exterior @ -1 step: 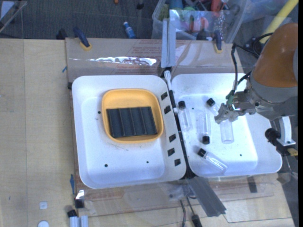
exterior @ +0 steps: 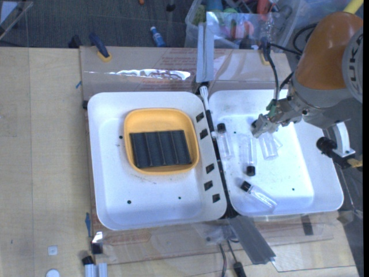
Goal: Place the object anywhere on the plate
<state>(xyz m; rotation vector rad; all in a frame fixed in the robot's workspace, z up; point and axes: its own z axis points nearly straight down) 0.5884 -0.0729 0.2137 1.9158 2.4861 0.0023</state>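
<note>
Risk of a slip or a closing on nothing: clear vials (exterior: 252,150) in right bin (exterior: 323,195), centre-right of frame, small, glossy, black-capped, lying scattered. Gripper (exterior: 260,126) just above them; state of fingers cannot tell. Yellow plate (exterior: 134,122) at centre-left, carrying dark ridged insert (exterior: 160,149).

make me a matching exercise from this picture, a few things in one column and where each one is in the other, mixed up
Things
1. yellow plate
2. black ridged block
3. pincer
4. clear vial with a black cap

Places
A. lying on the plate
B. above the right bin, near its middle
C. in the left bin
D. on the right bin's floor, toward its near edge

Pairs: 1-C, 2-A, 3-B, 4-D
</note>
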